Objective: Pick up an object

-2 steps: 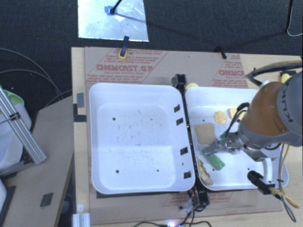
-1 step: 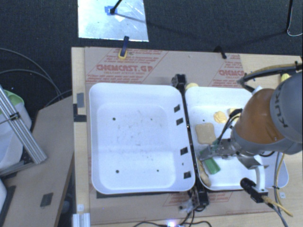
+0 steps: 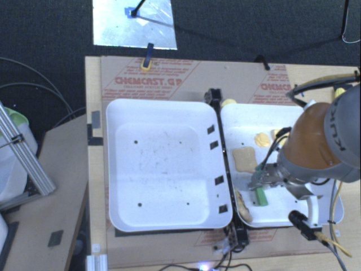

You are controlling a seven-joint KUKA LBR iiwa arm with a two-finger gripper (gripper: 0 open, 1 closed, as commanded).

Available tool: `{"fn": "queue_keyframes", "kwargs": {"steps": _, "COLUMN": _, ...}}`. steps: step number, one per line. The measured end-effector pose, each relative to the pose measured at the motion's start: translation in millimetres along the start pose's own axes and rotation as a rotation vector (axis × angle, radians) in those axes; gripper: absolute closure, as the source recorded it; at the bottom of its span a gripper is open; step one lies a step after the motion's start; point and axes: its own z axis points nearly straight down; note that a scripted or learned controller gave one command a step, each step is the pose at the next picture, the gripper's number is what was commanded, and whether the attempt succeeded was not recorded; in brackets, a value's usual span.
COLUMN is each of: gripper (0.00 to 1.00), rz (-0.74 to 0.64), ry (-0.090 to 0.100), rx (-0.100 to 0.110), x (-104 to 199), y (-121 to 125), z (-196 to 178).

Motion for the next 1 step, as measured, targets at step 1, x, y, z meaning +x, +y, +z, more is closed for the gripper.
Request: {"fn": "queue_keyframes", "kwargs": {"steps": 1, "gripper": 1.0, "rz": -0.011, "ry": 0.003, "rx": -0.008, "x": 71.2, "y": 17.5, "z": -94.7}}
